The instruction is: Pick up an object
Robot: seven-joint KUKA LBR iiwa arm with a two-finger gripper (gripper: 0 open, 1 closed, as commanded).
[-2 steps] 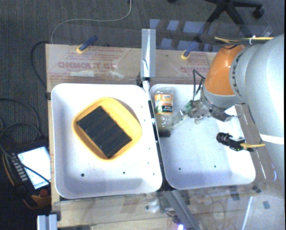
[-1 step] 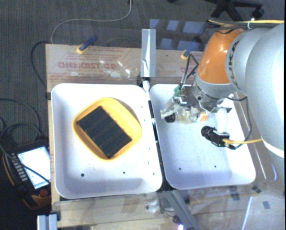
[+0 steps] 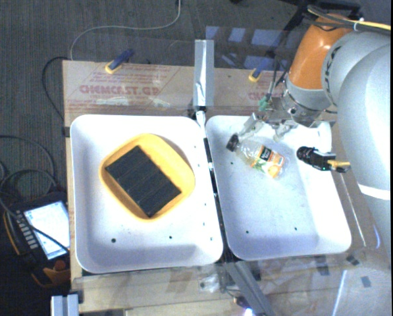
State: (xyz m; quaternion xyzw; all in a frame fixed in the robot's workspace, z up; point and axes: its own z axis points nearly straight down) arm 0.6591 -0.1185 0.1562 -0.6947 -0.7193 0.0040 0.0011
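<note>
Targeting a small clear bottle (image 3: 259, 154) lying on its side in the far half of the right bin (image 3: 282, 236), dark cap (image 3: 234, 142) toward the divider and orange-labelled body trailing off to the near-right. Long axis diagonal in the camera view, far-left to near-right. Gripper (image 3: 267, 128) parked just beyond the bottle's middle on the far side, low over the bin. Fingers (image 3: 252, 125) spread apart with nothing between them. Hard to call contact here, with the tips overlapping clear plastic, but looks just short of touching. Key relation: bottle immediately nearward of the fingertips, so by this angle needs only a short shift toward the near edge. Finger line roughly left-right in view, not square to the diagonal axis. Likely calls for a small wrist turn to straddle the narrow width, not the length. Risk: round body, liable to roll or skid away if pinched off-centre or up at the neck. Also noting the left bin (image 3: 91, 242) with a yellow dish (image 3: 176, 153) carrying a black ridged slab (image 3: 143, 181), well apart from the gripper and not the nearer pick. Grasp not yet made.
</note>
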